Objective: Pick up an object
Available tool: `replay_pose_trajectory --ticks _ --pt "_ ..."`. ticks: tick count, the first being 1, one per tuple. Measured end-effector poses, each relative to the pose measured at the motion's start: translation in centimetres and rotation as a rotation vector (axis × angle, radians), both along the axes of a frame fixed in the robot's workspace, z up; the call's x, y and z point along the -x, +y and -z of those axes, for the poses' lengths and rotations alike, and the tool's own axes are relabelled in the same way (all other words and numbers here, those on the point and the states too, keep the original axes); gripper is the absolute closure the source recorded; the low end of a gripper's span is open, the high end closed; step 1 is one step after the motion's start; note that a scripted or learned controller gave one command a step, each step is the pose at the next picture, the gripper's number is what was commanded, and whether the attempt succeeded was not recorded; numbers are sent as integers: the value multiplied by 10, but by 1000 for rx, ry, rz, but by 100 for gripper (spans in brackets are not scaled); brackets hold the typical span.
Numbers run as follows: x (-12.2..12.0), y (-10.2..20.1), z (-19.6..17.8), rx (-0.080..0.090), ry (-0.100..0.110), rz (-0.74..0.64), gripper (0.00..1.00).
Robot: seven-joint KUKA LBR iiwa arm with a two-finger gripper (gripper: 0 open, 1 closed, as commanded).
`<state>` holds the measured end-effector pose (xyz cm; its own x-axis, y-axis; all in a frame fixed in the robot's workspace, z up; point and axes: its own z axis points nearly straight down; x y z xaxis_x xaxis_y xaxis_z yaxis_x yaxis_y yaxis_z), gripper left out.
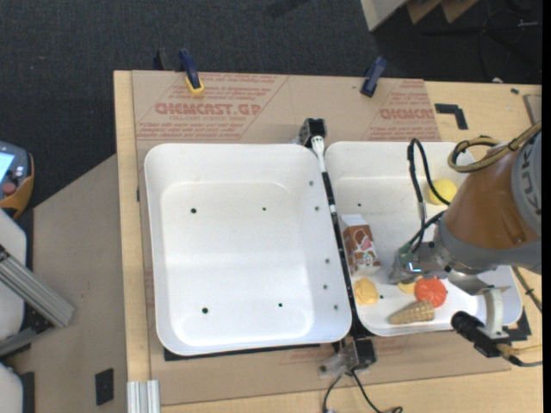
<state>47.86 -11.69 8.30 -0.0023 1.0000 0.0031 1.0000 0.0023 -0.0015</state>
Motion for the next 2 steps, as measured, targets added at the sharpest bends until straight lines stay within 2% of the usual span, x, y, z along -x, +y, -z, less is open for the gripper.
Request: replay_pose_trajectory --ticks 1,2 --pt "-14 51 -144 4 -17 -5 100" --pt "0 43 -100 2 3 4 100"
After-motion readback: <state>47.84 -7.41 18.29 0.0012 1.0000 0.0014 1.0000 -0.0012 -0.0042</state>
